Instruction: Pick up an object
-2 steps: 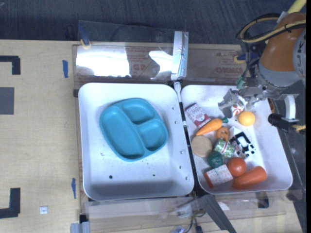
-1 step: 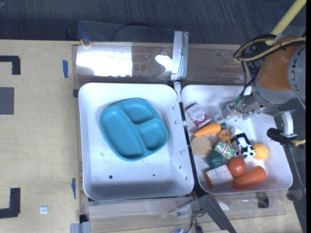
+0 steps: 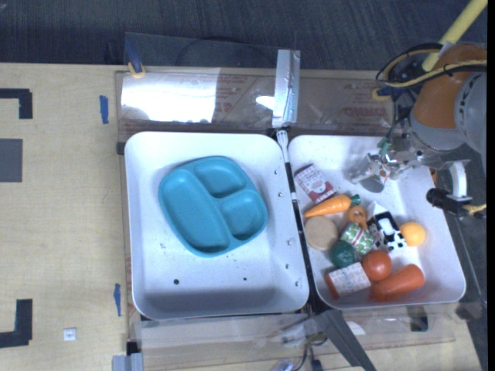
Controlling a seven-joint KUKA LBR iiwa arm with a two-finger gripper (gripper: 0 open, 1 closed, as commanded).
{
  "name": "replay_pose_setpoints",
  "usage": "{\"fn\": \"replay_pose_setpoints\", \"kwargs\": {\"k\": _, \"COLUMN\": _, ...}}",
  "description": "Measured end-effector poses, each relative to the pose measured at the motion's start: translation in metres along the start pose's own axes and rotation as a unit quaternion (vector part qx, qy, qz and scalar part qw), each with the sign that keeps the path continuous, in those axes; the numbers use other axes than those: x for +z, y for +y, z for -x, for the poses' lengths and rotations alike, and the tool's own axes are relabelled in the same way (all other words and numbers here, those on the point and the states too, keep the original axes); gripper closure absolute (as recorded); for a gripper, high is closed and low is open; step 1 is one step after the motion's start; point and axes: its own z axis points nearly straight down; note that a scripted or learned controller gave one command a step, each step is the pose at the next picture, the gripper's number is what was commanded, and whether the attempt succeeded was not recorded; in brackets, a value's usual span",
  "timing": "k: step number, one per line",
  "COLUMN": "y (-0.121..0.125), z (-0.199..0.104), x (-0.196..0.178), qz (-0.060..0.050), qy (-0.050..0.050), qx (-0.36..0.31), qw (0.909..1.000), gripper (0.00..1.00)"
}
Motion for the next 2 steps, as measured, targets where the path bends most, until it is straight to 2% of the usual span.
{"fn": "replay_pose_setpoints", "kwargs": {"k": 1, "y": 0.004, "z": 0.0, "x": -0.013, "qz": 0.005, "qy": -0.002, "qx": -0.001, "qw": 1.0, "gripper": 1.0}}
{"fn": "replay_pose_setpoints", "kwargs": {"k": 2, "y": 0.018, "z": -0.078, "x": -0.104, "qz": 0.004, "qy": 0.0, "qx": 0.009, "qw": 0.9999, "gripper": 1.0}}
